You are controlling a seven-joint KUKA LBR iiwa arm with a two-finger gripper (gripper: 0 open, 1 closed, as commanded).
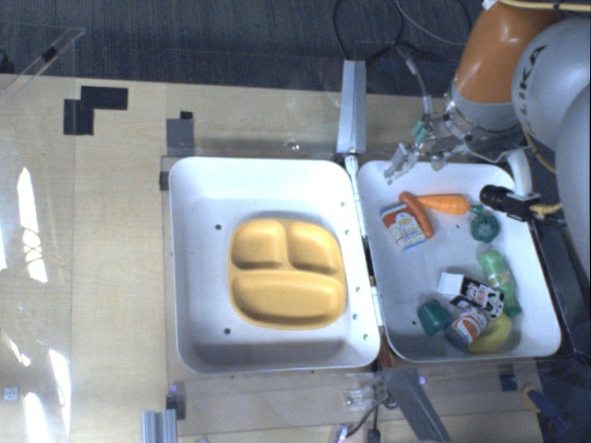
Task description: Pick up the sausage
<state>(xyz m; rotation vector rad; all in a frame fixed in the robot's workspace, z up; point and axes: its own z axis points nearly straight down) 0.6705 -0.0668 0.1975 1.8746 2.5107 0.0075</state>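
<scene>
The sausage (417, 213) is a short reddish-orange link lying at a slant in the far part of the right bin (545, 340). It rests partly on a small printed carton (404, 231) and touches the end of an orange carrot (448, 204). My gripper (417, 158) hangs over the far rim of the right bin, a little beyond the sausage and apart from it. Its fingers (400, 164) are spread open with nothing between them.
A yellow divided plate (284, 273) sits in the left bin (194, 247). Around the sausage in the right bin are a teal object (483, 225), a green bottle (496, 269), a black-and-white box (473, 292), a teal cup (432, 317), a can (466, 325) and a banana (494, 336).
</scene>
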